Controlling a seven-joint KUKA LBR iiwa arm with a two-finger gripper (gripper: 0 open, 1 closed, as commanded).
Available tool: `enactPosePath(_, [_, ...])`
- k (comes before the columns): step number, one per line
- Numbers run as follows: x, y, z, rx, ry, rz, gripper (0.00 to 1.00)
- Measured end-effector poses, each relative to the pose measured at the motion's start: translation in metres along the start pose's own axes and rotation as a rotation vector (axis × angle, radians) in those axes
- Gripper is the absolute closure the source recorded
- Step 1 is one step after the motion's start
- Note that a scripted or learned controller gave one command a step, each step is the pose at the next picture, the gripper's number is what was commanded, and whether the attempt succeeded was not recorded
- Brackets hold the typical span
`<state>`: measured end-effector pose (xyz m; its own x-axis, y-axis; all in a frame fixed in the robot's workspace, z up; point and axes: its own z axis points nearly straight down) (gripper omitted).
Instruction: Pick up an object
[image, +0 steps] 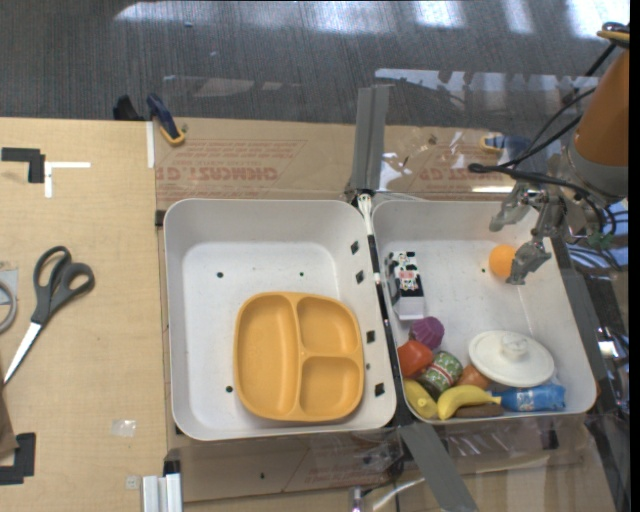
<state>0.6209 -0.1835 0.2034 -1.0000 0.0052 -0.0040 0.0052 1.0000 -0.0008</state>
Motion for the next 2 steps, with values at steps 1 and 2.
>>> enactPosePath(1, [-0.009,-0.03,0.11,0.001,-0.002,0.0,0.0])
enactPosePath(2, [-0.011,-0.029,0.098,0.003,-0.009,-0.005,1.0])
